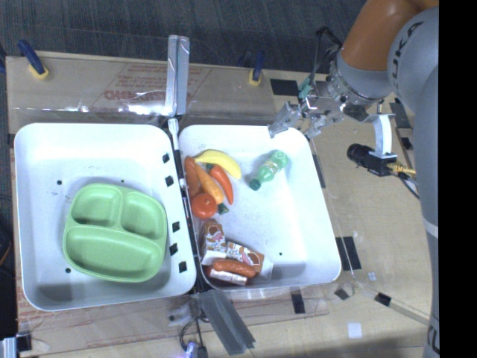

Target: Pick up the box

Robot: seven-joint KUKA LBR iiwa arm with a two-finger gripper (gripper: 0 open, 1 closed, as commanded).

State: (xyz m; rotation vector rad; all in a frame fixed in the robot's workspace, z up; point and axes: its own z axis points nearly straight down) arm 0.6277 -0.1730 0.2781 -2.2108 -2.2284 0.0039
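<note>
Where box point(227, 258) lies, hotdog point(227, 268) touching.

Arm point(406, 43) reaches in from right, wrist bent; gripper point(297, 119) open, holding nothing.

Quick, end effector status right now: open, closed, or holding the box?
End effector: open and holding nothing, above the top right corner of the right bin. The box lies at that bin's near edge.
</note>
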